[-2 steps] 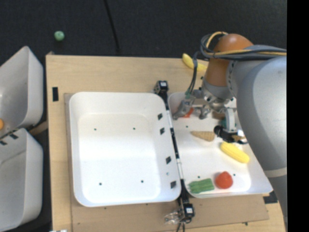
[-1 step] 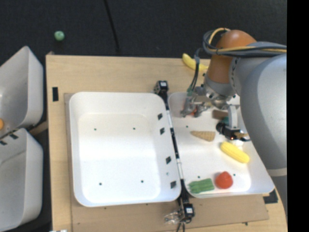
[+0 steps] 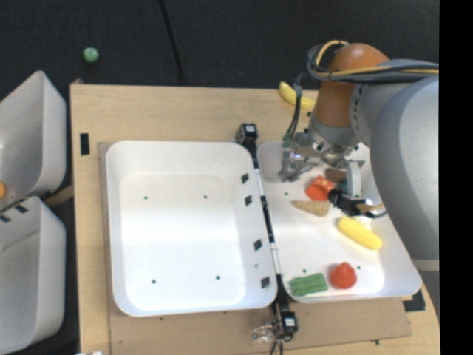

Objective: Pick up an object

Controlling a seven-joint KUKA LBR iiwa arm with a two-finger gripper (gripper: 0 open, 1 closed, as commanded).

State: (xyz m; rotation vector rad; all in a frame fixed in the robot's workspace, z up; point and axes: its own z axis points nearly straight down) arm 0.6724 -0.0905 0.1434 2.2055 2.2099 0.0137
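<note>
In the right bin point(image 3: 295, 235) lie an orange-red piece point(image 3: 319, 191), a tan wedge point(image 3: 312, 207), a yellow corn cob point(image 3: 359, 232), a red tomato point(image 3: 342, 275) and a green block point(image 3: 307, 284). My gripper point(image 3: 294, 163) hangs low over the bin's far left part, just up and left of the orange-red piece. Nothing shows between its fingers. The grey arm with its orange band point(image 3: 344, 87) covers the bin's far right side.
The left bin point(image 3: 185, 228) lies beside the right one, with a black-clipped divider point(image 3: 262, 220) between them. A yellow banana point(image 3: 292, 95) lies on the bench behind the right bin. White containers point(image 3: 26, 198) stand at the far left.
</note>
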